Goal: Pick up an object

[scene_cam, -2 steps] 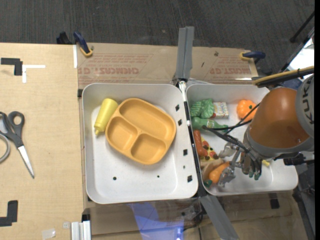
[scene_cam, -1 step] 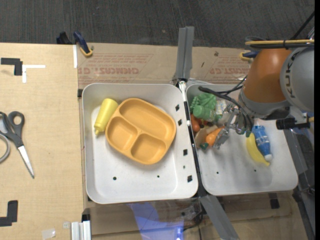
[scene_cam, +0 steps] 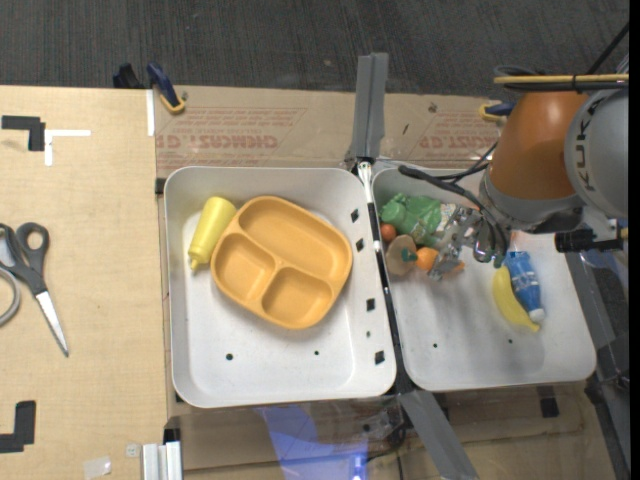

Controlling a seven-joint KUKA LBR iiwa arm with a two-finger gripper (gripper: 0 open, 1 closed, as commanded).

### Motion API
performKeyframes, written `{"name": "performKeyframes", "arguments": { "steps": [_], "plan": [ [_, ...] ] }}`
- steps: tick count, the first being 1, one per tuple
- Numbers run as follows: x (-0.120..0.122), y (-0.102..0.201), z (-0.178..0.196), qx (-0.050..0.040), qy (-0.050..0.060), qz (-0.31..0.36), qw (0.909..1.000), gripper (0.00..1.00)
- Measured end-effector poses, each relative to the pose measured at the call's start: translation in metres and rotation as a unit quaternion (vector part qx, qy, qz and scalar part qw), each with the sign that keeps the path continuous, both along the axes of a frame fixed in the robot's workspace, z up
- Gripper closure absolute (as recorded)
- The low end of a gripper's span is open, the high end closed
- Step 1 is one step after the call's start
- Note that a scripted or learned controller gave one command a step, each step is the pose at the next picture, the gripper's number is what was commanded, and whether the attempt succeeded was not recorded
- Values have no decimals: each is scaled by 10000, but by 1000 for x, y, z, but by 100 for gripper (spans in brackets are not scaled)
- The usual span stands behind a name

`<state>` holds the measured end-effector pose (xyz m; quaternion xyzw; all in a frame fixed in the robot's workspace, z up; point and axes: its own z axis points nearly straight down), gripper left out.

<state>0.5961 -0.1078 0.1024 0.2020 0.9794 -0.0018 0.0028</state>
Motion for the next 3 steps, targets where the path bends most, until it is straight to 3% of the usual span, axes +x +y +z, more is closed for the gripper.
{"name": "performKeyframes", "arguments": {
  "steps": [1,2,3],
  "plan": [
    [36,2,-5,31,349,-719,9968,100],
    [11,8,-6,32,-19,-2133,9770,100],
    [37,56,90,21,3,-2647,9643,100]
  ]
}}
